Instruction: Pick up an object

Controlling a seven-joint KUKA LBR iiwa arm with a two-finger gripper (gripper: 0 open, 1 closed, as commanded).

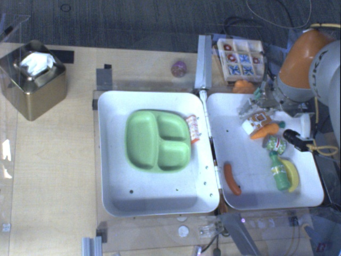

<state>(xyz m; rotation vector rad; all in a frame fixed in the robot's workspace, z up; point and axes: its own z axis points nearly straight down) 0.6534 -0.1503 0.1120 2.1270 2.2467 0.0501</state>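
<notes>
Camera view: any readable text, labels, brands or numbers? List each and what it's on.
Nothing reads clearly.
Small packet by the green divided plate: red and white print, too blurred to read.
Green bottle: label too small to read.
Carton near the gripper: printed, illegible.
Tile board: red and blue symbols, not readable as text.

Robot lab: wooden desk (58, 159) with two white bins (109, 196), toy food, loose cables (277, 7), grey carpet (133, 9).
</notes>
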